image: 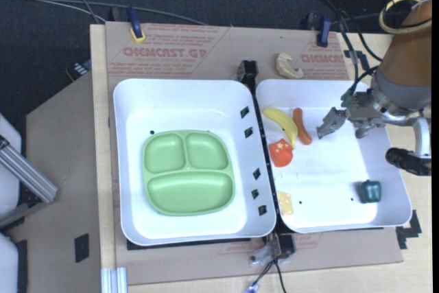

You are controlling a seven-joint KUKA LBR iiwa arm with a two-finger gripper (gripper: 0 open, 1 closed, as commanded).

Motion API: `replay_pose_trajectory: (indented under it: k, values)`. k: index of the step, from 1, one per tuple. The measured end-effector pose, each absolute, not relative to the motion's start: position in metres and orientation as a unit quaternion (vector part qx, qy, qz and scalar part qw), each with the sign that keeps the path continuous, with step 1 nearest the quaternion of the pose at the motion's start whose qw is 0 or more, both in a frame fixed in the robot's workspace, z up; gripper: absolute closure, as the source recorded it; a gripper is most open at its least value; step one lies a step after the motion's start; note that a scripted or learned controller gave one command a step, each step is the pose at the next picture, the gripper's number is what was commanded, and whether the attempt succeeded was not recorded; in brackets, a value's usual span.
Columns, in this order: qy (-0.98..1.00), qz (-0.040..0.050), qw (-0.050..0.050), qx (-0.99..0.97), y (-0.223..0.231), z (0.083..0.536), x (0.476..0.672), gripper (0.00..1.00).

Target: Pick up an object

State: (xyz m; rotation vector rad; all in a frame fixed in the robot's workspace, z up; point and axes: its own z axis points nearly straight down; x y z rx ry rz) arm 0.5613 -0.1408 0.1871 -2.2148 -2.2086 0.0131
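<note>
End effector [328, 127] over the right bin [384, 216], upper middle, fingers pointing left and down. The fingertips sit near each other with nothing visible between them; whether they are fully closed cannot be told at this angle. No object gripped. Just left of the tips lies an orange carrot [301, 127], close but apart. Beside the carrot, a yellow banana [280, 121], touching or nearly so. Below these, a red tomato-like piece [281, 152]. A pale cheese wedge [284, 202] near the bin's lower left edge. A dark green pepper [370, 191] toward the lower right. Left bin [130, 106] holds a green divided tray [187, 172]. On the counter [171, 44] above the right bin, a tan bread-like piece [289, 65].
</note>
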Motion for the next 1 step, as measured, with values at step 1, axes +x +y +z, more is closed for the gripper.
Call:
replay_pose_trajectory:
  k: [1]
  values:
    - [-0.707,0.0000,0.001,-0.707,-0.1405,0.1947,0.5645,0.00]
